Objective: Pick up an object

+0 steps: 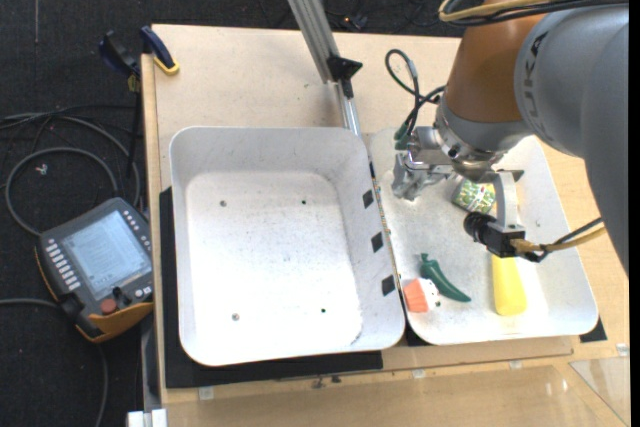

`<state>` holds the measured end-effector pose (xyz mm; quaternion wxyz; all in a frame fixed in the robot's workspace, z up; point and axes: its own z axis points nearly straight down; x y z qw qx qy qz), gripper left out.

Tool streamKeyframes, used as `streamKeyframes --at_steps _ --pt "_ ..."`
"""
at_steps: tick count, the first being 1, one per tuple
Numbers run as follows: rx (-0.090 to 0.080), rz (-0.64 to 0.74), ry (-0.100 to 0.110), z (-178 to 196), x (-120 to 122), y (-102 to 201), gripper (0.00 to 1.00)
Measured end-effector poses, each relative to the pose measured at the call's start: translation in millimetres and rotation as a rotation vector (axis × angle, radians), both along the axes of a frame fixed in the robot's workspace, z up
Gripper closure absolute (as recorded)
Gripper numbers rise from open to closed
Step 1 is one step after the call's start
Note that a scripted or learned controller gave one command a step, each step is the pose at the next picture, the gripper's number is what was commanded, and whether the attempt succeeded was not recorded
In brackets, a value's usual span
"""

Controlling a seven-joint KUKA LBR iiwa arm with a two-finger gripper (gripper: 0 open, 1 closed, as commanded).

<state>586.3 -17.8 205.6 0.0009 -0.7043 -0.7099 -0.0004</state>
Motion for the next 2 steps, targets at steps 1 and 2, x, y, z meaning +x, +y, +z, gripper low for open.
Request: streamKeyframes --at_steps 1,2 --pt "0.0 0.001 -0.002 2 10 62 1.0" --pt "0.0 0.0 -0.003 20 9 113 1.0"
